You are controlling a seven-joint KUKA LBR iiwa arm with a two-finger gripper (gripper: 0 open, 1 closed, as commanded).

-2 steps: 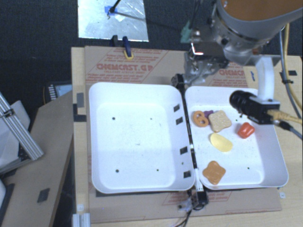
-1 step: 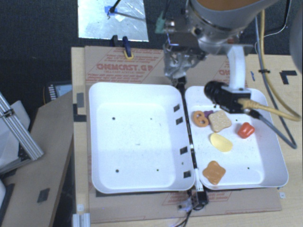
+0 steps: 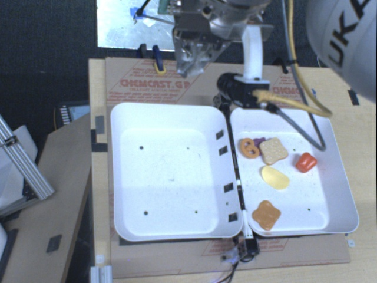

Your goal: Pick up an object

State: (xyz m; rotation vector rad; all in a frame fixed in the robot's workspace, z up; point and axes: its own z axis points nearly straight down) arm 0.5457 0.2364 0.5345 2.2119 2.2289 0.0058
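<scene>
The big grey arm [image 3: 344, 22] fills the top right corner and runs across to the claw [image 3: 189, 63], which hangs over the brown board [image 3: 147, 82] with red lettering, just past the far rim of the bins. From where I stand the claw is a blur of metal. I cannot tell how far open it is, or whether it has hold of anything.

The left bin [image 3: 118, 158] lies nearer me than the claw and roughly under it. The right bin [image 3: 336, 175] lies nearer me and off to the claw's right, and all the small things to pick from are in it, well apart from the claw.

- The pale square cracker [image 3: 274, 151] sits towards the bin's far side.
- The yellow oval piece [image 3: 275, 178] lies just nearer me than the cracker.
- The orange-brown piece [image 3: 266, 215] is farthest from the claw, by the near rim.
- The red piece [image 3: 306, 162] lies farthest to the right.
- The pretzel [image 3: 250, 148] is closest to the claw, beside the cracker, near the wall between the bins.
- A small purple bit [image 3: 260, 141] touches the pretzel's far side.
</scene>
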